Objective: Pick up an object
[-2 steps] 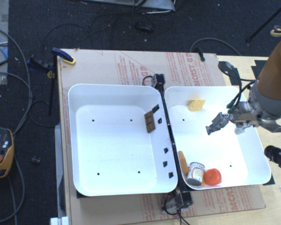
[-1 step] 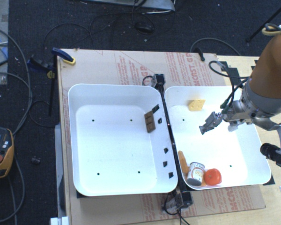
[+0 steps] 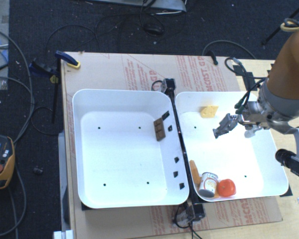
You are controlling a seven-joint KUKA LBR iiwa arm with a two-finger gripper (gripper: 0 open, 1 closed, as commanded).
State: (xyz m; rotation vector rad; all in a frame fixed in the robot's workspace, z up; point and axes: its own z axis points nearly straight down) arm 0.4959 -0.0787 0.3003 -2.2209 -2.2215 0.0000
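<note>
Dark, cable-strewn flooring surrounds a bench with two white bins. Over the right bin [image 3: 269, 183] the gripper [image 3: 223, 127] hovers, fingers apparently parted and holding nothing, near a yellow block [image 3: 209, 111]. Approach appears under way; next it must descend squarely onto a chosen object.

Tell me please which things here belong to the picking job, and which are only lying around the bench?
For the job:
- hand, over the right bin
- yellow chunk
- small can
- red ball
- orange stick
- brown block in the left bin

Lying about:
- blue and yellow clamp
- cables on the floor
- handheld controller
</note>
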